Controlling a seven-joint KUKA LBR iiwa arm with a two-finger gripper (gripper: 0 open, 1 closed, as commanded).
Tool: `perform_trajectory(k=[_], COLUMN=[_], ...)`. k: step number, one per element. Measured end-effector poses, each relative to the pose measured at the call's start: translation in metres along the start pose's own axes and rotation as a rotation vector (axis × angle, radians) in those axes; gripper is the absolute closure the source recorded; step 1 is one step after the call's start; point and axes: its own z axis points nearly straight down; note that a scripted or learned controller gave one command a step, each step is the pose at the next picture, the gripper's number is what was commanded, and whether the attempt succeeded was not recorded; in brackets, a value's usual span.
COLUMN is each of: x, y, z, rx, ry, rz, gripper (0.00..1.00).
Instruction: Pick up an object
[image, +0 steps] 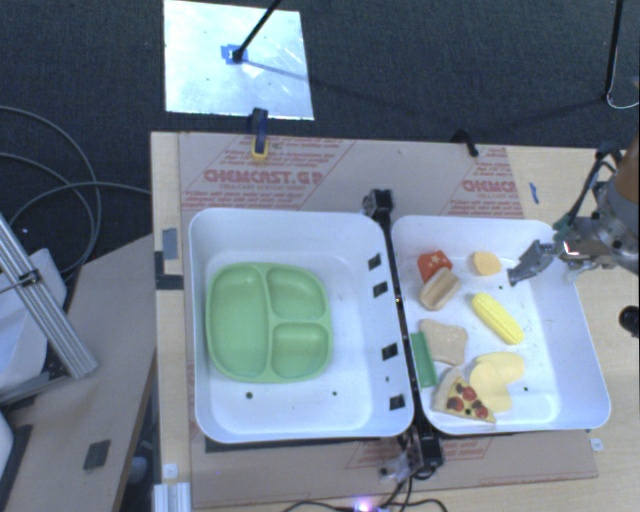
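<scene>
Over right bin (580, 395) | jaws (524, 268) blurred, state unclear | arm (610, 225) cut off

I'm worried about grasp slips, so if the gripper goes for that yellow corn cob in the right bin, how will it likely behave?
The corn cob looks rounded and elongated, so it may roll sideways if nudged. Its glossy toy-like surface suggests it is stiff, light and possibly slippery. It lies apart from its neighbours, so pushing it probably disturbs little.

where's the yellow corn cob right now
In the camera view, the yellow corn cob lies in the right white bin, below the small round orange piece, right of the hot dog bun.
</scene>
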Motion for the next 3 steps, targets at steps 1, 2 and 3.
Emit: perform_trajectory(k=[1, 2, 3], x=[-0.019, -0.019, 0.056], y=[-0.007, -0.007, 0.039], z=[0.165, 0.157, 0.064], rx=[-0.004, -0.003, -0.012], ry=[-0.002, 0.0, 0.001], rz=[-0.001, 0.002, -0.011], gripper=[0.0, 1.0, 1.0])
